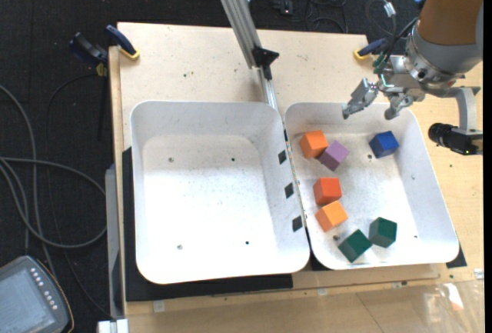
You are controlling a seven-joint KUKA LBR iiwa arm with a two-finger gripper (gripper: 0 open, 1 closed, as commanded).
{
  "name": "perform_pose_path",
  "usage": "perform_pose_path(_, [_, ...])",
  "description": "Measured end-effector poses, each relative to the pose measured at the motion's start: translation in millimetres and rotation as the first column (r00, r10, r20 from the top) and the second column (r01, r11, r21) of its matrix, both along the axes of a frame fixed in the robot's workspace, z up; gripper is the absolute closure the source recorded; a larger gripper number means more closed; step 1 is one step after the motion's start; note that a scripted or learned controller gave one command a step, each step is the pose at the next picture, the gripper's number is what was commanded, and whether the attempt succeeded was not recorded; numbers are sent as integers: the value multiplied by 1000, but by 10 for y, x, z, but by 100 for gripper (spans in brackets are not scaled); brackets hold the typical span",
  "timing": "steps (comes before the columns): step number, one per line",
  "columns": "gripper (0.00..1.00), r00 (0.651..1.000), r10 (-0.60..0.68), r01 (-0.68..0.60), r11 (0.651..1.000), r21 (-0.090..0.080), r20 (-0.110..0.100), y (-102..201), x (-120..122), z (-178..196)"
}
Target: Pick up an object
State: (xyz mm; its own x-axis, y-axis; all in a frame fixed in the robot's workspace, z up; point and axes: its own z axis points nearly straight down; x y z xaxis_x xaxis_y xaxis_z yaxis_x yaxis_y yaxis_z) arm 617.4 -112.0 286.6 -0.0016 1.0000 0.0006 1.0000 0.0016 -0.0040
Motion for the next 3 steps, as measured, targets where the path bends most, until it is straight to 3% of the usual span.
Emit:
perform_pose_path(1, [0,1000,0,0,1000,-1,4,-2,6,24])
perform_pose_path(3, [0,1000,-3,3,1000,-1,-1,-64,23,-858])
